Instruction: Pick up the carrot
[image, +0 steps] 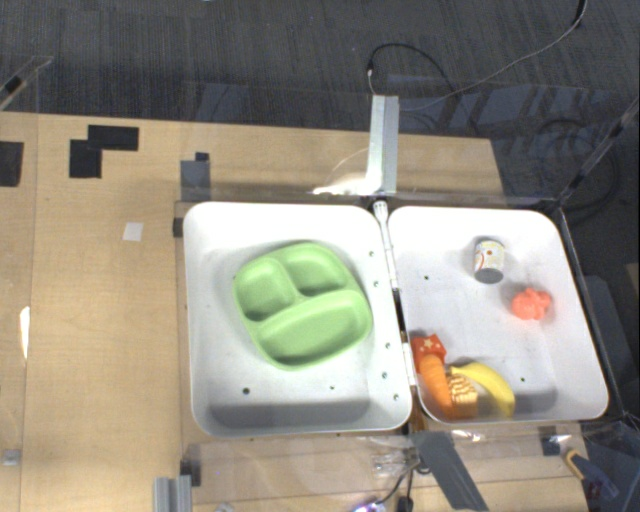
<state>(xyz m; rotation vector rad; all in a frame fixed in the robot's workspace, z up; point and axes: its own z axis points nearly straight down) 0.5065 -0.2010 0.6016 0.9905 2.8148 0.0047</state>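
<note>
- carrot (434, 381): orange, lying in the right bin (560, 290), near the bin's front-left corner, close to the divider between the two bins
- carrot's far end touches or sits just beside a small red-orange item with white spots (429, 347); can't tell what that item is
- banana (490, 386), yellow, curved, just right of the carrot, touching or nearly touching it
- brownish-orange piece (461, 394) wedged between carrot and banana, too blurry to identify
- small white can (488, 260) with a red mark, upright-ish, in the far part of the right bin, well apart from the carrot
- pink-orange lumpy object (532, 304) toward the right side of the right bin, between can and banana, apart from both
- left bin (210, 300): holds a green divided plate (302, 303), three compartments, tilted diagonally, roughly centered
- both bins sit side by side on the wooden tabletop (90, 320)
- pincer: can't tell its state, nothing to judge from here
- carrot rests on the bin floor, not lifted
</note>
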